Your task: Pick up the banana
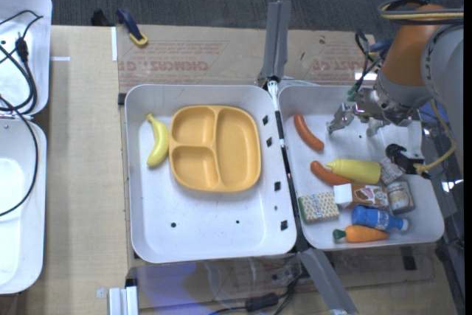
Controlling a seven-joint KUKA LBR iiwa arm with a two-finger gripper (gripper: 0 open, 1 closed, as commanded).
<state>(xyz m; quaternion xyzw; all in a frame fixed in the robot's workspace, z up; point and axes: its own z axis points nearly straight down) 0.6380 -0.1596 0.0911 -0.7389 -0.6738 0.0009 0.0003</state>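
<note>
The yellow banana point(156, 142) lies in the left bin point(206, 232), near its left wall and just left of a yellow divided plate point(215, 147). My gripper point(356, 120) hangs over the back part of the right bin point(324, 111), far to the right of the banana. Its fingers are open, with nothing between them. The grey arm with its orange band point(413, 48) comes in from the right above it.
The right bin holds two red sausages point(309, 133), a yellow bottle point(358, 171), a green box point(317, 206), a carrot point(360, 234), a blue bottle point(377, 217) and small cans point(398, 195). A metal divider point(276, 48) stands between the bins at the back.
</note>
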